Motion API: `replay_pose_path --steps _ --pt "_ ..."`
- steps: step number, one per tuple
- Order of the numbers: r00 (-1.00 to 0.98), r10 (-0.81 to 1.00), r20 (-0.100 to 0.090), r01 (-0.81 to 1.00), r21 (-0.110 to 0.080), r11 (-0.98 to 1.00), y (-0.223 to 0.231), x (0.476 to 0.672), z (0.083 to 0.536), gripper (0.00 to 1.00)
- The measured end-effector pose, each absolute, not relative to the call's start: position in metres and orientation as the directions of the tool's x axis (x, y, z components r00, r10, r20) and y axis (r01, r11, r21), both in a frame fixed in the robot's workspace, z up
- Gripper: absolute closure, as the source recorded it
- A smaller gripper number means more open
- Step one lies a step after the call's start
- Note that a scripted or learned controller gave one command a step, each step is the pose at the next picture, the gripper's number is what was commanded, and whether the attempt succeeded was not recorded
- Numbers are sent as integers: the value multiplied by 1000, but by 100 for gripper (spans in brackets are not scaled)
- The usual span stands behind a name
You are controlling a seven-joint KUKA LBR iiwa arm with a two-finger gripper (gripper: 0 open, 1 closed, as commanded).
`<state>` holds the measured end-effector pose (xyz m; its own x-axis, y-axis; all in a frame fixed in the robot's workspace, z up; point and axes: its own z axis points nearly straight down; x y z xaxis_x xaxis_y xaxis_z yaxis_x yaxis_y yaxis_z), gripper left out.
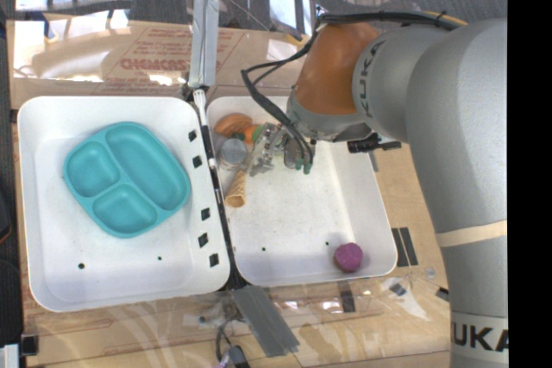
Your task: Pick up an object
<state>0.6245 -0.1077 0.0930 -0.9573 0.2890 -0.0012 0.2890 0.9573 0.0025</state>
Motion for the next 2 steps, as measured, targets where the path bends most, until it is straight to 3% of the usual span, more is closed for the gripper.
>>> replay_pose_path --steps 2 --pt "-961 275 -6 275 0 962 -106 627 115 100"
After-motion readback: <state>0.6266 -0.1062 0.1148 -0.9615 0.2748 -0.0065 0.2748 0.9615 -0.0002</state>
